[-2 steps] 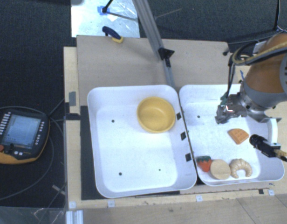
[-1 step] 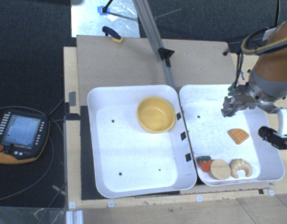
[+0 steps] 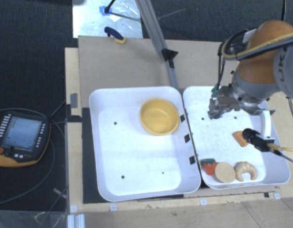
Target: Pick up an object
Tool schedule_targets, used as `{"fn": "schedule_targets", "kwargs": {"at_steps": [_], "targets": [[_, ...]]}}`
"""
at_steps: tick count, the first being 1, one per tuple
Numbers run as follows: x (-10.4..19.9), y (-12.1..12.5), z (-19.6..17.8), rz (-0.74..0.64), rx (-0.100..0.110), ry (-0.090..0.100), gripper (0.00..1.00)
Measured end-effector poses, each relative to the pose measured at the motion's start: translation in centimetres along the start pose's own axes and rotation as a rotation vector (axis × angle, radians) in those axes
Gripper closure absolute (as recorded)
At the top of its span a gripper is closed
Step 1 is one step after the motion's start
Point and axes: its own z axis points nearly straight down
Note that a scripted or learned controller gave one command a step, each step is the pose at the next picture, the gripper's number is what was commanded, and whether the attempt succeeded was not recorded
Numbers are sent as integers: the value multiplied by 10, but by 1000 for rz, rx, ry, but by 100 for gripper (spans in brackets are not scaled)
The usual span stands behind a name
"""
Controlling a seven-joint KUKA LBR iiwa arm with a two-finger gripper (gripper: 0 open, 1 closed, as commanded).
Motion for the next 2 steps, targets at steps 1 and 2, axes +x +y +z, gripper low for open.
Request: {"fn": "schedule_targets", "kwargs": {"at_steps": [1, 2], "targets": [[57, 13, 6, 0, 0, 0, 100], [110, 22, -1, 0, -1, 1, 100]]}}
